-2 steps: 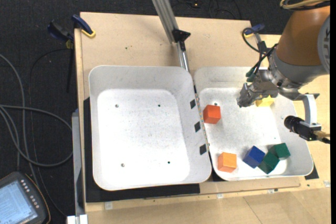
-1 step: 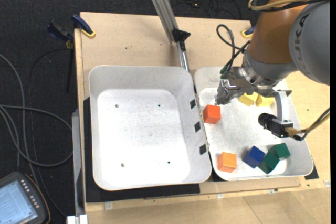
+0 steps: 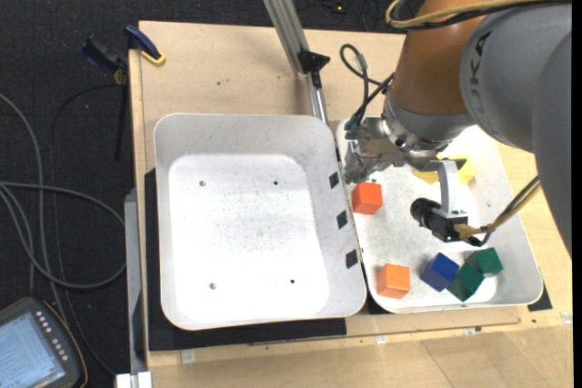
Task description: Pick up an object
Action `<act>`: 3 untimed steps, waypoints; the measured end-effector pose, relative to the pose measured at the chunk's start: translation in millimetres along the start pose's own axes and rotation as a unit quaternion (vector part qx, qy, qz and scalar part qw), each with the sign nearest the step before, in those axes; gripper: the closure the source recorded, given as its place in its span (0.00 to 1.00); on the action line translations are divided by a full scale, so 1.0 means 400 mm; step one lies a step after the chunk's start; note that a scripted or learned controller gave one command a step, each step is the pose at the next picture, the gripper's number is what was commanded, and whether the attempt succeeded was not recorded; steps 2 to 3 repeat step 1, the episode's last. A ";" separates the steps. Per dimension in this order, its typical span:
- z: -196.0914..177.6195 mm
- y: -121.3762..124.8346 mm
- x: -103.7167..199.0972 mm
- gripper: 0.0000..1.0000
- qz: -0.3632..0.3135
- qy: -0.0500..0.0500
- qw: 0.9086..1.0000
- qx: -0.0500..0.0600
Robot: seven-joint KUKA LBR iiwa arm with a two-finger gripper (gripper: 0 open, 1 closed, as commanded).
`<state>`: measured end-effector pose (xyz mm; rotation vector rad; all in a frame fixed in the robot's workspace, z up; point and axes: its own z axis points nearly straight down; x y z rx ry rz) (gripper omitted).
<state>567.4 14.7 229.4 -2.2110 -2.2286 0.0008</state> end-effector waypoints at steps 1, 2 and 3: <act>-0.024 0.011 0.121 1.00 0.000 0.000 1.000 -0.002; -0.024 0.011 0.121 1.00 0.000 0.000 1.000 -0.002; -0.024 0.011 0.121 1.00 0.000 0.000 1.000 -0.002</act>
